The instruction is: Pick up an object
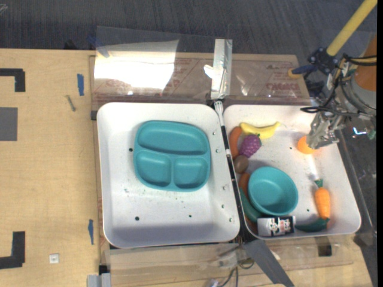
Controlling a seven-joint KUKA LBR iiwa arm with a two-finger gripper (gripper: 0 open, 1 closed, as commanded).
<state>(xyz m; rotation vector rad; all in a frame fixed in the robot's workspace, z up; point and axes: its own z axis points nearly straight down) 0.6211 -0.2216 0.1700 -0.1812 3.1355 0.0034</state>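
Wood surface (42,178) w/ black tape marks sits far left of the teal bowl (273,189), which serves as ref point here. Left bin (114,220) is well left of bowl; teal 3-compartment plate (172,155) lies in it, roughly centered. Right bin (350,220) holds the bowl, low & left of centre. Just left of bowl, by the divider: small brown round item (240,163), w/ purple grapes (251,144) above it & a red-orange piece (235,137) beside those. Yellow banana (260,128) lies up-left of bowl near the bin's far wall. Black/white can (276,225) lies on its side just below bowl, touching or nearly so. Carrot (322,200) lies right of bowl, dark green veg (312,225) below-right near the front rim. Orange fruit (306,144) sits up-right of bowl. Hand (324,137) is down at the fruit's right edge, touching or overlapping it; can't tell how far open the hand is or if it grips anything.
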